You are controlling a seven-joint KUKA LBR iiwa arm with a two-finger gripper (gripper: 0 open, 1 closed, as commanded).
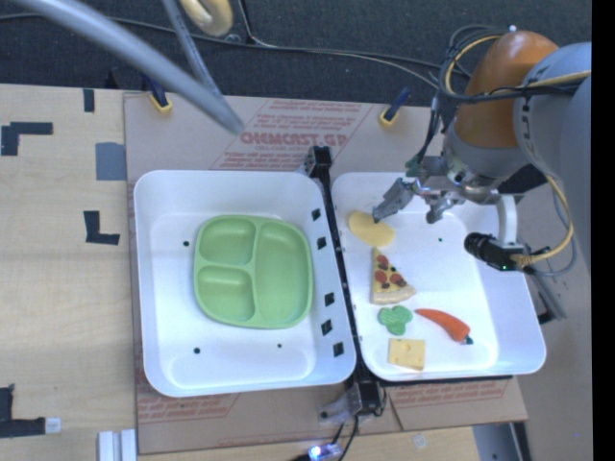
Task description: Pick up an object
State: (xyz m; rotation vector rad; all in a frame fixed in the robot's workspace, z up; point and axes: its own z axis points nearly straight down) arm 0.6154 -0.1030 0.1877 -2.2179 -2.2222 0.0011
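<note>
My gripper (pixel 415 206) hangs over the back of the right bin (pixel 514 296), fingers spread apart with nothing between them. Its left fingertip (pixel 392 203) is just above and right of a yellow toy piece (pixel 370 230) lying near the bin's back left. In front of that lies a pizza slice (pixel 389 280), then a green round toy (pixel 394 319), a red chili pepper (pixel 445 323) and a yellow cheese block (pixel 406 353).
The left bin (pixel 159 286) holds a green divided plate (pixel 254 270). A black divider (pixel 332 257) with clips runs between the bins. A grey pole (pixel 125 41) crosses the top left. A black cable fitting (pixel 490 251) hangs off the arm over the right bin.
</note>
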